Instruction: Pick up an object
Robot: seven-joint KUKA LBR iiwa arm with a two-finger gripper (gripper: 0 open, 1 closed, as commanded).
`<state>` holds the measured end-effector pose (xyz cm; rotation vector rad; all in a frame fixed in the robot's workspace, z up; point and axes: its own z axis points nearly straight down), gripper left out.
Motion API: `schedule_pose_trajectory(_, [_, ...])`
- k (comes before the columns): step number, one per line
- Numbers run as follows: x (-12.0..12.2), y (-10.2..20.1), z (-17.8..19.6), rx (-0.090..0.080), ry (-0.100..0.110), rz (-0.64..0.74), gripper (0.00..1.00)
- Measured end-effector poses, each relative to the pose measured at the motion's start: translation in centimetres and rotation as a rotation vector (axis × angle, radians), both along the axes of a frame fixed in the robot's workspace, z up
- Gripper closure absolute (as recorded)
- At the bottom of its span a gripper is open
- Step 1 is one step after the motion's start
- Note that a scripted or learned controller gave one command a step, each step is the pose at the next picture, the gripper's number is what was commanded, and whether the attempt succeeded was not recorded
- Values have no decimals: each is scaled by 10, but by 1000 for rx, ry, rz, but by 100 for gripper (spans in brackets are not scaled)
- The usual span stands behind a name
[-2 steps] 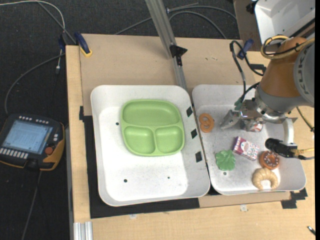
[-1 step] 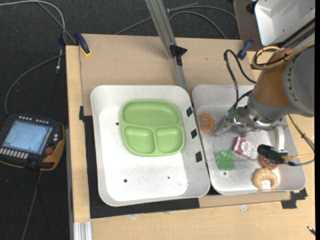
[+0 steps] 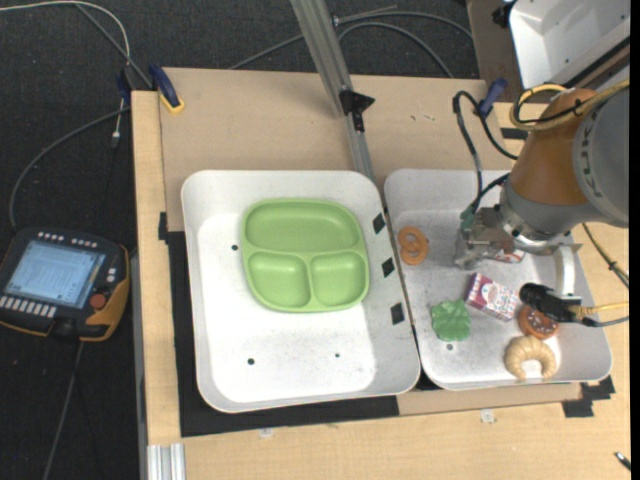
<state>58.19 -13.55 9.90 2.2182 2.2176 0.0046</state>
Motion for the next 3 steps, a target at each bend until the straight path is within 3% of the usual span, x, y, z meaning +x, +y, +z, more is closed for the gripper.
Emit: schedule_pose_trajectory(3, [-10, 8, 146, 0, -2, 2, 100])
